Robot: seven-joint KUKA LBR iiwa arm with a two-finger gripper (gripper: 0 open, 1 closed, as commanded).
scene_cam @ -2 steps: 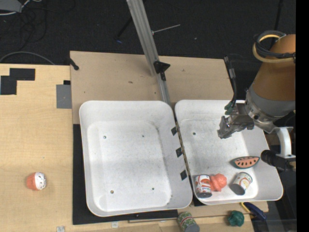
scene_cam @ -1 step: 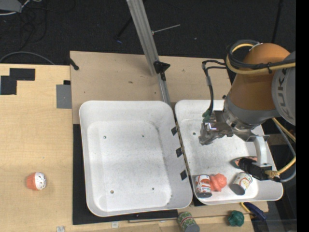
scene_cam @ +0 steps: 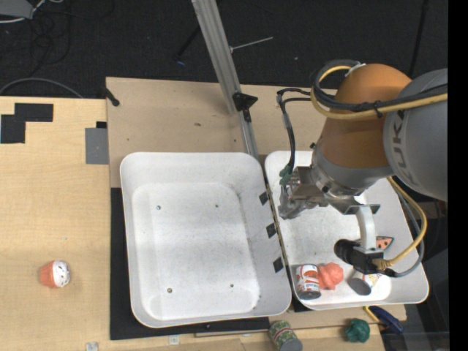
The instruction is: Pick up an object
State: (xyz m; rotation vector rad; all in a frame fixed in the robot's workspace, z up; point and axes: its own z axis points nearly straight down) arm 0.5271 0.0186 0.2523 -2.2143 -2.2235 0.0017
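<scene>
the grey arm (scene_cam: 420,134) reaches in from the right, orange band (scene_cam: 362,115) above the wrist, tool (scene_cam: 292,199) pointing down and left.

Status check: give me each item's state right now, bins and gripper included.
Left white bin: flat on bench.
Right white bin: holds objects at near end.
Small red-and-white can: lying in right bin.
Pink soft lump: resting beside can.
Gripper: low over right bin.

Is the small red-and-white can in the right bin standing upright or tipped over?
Tipped. The can lies on its side on the right bin floor, beside a pink object.
</scene>
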